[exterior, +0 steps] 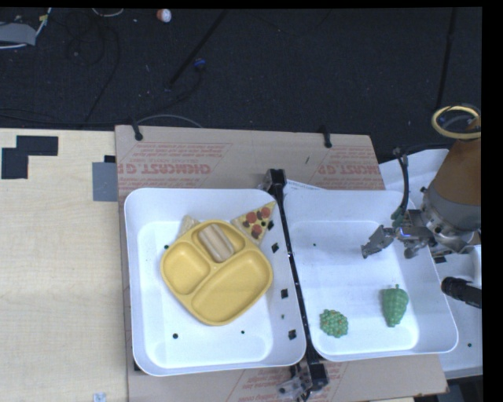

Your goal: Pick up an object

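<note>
The grey arm with its orange band reaches in from the right, its two-finger gripper (391, 242) hovering over the right white bin (346, 212), fingers spread wide, holding nothing. A green bumpy toy (394, 305) lies just below it, near a round green toy (333, 323).

You are looking down on a dark carpeted floor (259, 63) across the top, with black cables (189, 67) trailing over it and a small round pale thing (163, 14) near the upper edge. Below it, your light wooden bench (55, 267) fills the left side, bearing black marks (27, 153) and a grey square (104, 180). A brown cardboard sheet (236, 161) with reversed red lettering lies on the bench under even light.
</note>
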